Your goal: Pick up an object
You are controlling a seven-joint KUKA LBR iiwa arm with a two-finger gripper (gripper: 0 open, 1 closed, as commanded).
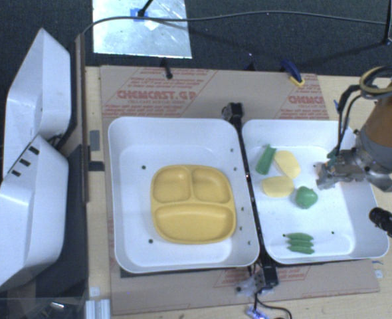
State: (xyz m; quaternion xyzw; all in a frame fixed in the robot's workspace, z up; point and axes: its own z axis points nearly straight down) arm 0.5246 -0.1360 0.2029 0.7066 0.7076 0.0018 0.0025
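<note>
2 white bins side by side, my gripper (330, 173) sits over the right bin (355, 244), toward its right side, arm (382, 131) coming in from the right. can't tell if my fingers are spread or pressed together, too small and blurred, and nothing visibly pinched between them. nearest target looks like the green round piece (306, 197), just left of my fingers and slightly nearer the camera. no clear long axis on it. further left: pale yellow piece (278, 187) touching or almost touching a yellow oval piece (288, 163), and a green pepper-like piece (266, 159) with its long axis running far-near at a slight tilt. green ridged piece (299, 242) lies left-right near the near wall. left bin (126, 198) holds a yellow divided plate (193, 201). my guess: short move left and down. open floor around the round piece on its right and near sides, yellow crowding its left.
</note>
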